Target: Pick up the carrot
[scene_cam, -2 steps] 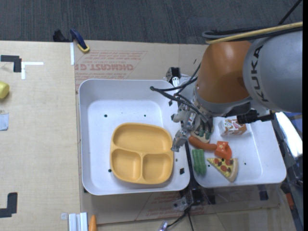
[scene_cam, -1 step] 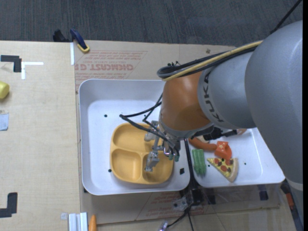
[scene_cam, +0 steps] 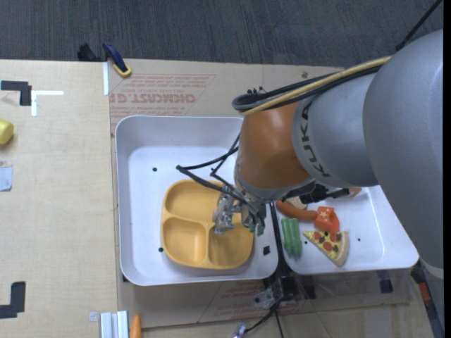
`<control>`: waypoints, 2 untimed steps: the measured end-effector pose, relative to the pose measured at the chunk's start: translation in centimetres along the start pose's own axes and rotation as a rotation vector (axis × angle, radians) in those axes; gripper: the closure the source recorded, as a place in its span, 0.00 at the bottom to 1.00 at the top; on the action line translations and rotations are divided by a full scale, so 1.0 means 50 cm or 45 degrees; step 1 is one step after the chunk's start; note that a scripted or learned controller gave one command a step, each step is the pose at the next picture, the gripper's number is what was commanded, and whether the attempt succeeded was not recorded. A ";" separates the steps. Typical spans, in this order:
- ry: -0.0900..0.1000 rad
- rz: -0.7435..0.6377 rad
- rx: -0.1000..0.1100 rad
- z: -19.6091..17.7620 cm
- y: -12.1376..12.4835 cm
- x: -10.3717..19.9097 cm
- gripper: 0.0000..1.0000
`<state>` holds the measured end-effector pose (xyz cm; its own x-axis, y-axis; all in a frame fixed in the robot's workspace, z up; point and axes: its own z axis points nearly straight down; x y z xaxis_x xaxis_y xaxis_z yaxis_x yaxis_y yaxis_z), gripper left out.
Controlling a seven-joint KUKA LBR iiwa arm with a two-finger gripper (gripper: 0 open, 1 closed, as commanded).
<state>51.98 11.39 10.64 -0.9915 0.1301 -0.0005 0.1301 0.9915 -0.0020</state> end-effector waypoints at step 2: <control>-0.008 0.262 -0.003 -0.093 0.037 -0.021 1.00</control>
